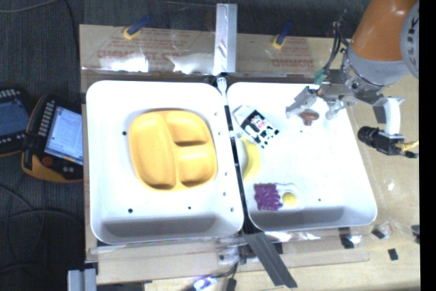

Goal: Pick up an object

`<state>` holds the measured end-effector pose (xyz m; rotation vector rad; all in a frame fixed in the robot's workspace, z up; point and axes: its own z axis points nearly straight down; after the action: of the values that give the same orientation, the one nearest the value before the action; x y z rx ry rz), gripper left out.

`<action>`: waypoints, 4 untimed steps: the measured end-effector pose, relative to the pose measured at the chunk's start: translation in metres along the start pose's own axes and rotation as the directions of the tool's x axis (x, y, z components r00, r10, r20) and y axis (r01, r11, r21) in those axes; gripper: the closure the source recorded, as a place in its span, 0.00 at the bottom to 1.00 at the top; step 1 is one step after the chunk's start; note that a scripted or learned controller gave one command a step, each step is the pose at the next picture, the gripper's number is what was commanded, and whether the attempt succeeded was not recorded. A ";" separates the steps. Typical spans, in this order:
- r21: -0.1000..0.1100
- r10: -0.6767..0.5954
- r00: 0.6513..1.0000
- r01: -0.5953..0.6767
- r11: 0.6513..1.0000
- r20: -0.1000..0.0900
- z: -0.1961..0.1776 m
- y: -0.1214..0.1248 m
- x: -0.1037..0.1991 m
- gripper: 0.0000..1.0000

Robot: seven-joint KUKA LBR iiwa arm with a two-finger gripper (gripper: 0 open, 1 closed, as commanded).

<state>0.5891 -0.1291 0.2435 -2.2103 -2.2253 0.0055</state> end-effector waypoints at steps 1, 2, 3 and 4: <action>0.000 -0.035 0.999 0.035 0.999 0.004 0.069 0.056 -0.034 0.00; -0.027 -0.179 0.984 0.179 0.984 0.015 0.123 0.080 0.008 0.00; -0.003 -0.232 0.973 0.232 0.973 0.003 0.046 0.077 -0.054 0.00; -0.002 -0.110 0.994 0.110 0.994 0.001 0.036 0.078 -0.037 0.00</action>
<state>0.6670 -0.1655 0.2067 -2.0855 -2.3451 0.0030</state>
